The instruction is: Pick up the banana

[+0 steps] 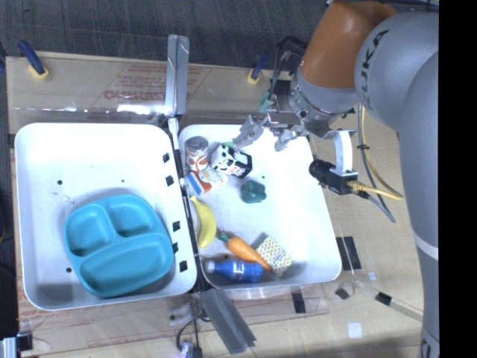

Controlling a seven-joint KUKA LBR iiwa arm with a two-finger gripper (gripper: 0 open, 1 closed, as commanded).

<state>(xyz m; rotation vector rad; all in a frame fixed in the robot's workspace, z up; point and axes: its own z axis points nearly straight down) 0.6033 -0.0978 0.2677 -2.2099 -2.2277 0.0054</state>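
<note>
In the right bin: one banana, one carrot.

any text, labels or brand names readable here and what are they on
"KUKA" (partly cut off, letters running vertically): on the grey arm, upper right.
Faint red print: on the cardboard sheet behind the bins, too blurred to read.
Label on the small can: too small to read.
Label on the blue bottle: too small to read.
The banana bears no visible text.
</note>
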